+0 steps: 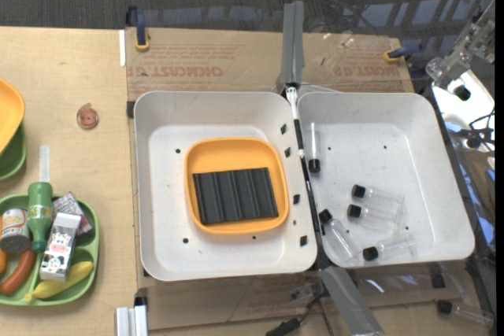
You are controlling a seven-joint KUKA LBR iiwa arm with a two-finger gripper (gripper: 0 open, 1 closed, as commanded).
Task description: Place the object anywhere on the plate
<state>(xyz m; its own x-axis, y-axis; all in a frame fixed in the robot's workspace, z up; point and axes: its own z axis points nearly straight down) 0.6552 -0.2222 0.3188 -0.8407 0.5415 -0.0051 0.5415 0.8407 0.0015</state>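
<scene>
**Station Status: Vials in Right Bin, Plate in Left Bin**

Two white bins sit side by side on a sheet of brown cardboard (205, 63). The left bin (157, 193) holds the orange plate (228, 151), a rounded rectangle lying flat near the bin's centre. A dark ribbed pad (236, 195) covers most of the plate's floor.

The right bin (394, 130) holds five clear vials with black caps, all apart from the plate.
- Vial 1 (311, 147) lies along the bin's left wall, cap toward the near side.
- Vial 2 (376, 198) and vial 3 (378, 212) lie just beside each other near the bin's centre, caps pointing left.
- Vial 4 (391, 249) lies by the near wall, cap pointing left.
- Vial 5 (337, 238) lies in the near left corner, close to the divider between the bins, cap toward the far side.

No vial rests on the plate.

End effector state: cannot be determined from this view.

Surroundings: to the left of the bins, the wooden counter (71, 67) carries a green tray (90, 256) of toy food items, including a green bottle (39, 208). An orange bowl (8, 118) sits at the left edge, and a small pink disc (87, 116) lies alone farther back. An orange clamp (140, 39) grips the cardboard's far left corner; a second clamp (394, 55) grips the far right.
</scene>
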